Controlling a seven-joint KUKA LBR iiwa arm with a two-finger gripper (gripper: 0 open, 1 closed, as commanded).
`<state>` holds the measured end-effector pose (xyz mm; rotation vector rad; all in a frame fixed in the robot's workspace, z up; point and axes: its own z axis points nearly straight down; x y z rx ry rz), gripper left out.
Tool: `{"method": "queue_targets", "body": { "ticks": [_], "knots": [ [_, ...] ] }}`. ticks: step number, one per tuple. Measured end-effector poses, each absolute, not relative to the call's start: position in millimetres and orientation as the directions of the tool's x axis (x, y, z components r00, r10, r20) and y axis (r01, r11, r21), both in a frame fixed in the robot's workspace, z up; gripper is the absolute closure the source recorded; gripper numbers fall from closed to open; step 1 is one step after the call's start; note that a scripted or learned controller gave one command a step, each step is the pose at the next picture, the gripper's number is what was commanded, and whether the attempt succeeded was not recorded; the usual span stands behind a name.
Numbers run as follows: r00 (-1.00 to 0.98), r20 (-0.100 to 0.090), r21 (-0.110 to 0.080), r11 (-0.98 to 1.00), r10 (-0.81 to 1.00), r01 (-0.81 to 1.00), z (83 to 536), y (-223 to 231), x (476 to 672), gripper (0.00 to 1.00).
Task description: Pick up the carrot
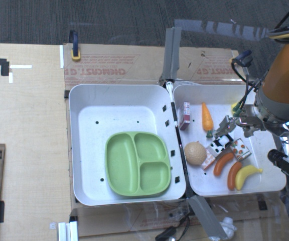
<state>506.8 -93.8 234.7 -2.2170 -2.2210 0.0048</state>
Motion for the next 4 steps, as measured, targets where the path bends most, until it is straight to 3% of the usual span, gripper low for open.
{"method": "queue_targets", "body": {
  "ticks": [1, 2, 3, 4],
  "knots": [
    [-0.171, 0.0, -0.002, 0.171, 0.985, 0.985, 171.7, -105.5, 572.0, 0.0],
    [-0.183, -0.001, 0.0, 0.183, 0.983, 0.983, 91.6, -104.7, 626.7, 0.0],
    [-0.406, 0.0, 0.0, 0.406, 0.914, 0.914, 92.2, -116.3, 607.9, 0.0],
    [-0.401, -0.001, 0.002, 0.401, 0.916, 0.916, 101.8, -117.5, 608.3, 1.0]
  ]
}}
